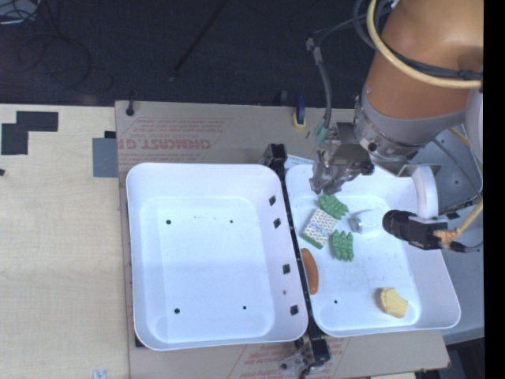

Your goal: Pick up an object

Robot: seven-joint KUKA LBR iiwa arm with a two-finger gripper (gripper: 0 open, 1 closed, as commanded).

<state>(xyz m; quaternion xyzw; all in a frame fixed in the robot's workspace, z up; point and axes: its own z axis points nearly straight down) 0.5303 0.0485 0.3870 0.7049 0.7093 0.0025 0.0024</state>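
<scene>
A green ridged piece (333,205) lies in the upper left part of the right bin (451,310), and it is the object nearest the gripper (324,182), which hangs over the bin just above and to the left of it in the view. Whether the gripper touches it, and whether the gripper is released or clenched, cannot be told from this angle; nothing is seen held in it. Just below the green ridged piece lies a white tile with a green dot pattern (319,228), tilted on a diagonal, and beside that, to the right, a second green piece (342,245) of the same ridged look. A small grey object (355,223), too small to name, sits between the two green pieces, a little to the right. Lower down, an orange-brown sausage shape (310,272) lies lengthwise against the bin's left wall, and a yellow lump (393,302) rests well apart from the rest, near the lower right corner. The left bin (142,290) stands alongside, the two joined by a black strip (284,235) along their shared edge. Both bins rest on a brown cardboard sheet (197,133) with printed lettering, which lies on a pale wooden bench (55,251). The arm (426,46), with its orange band, comes in from the upper right.
</scene>
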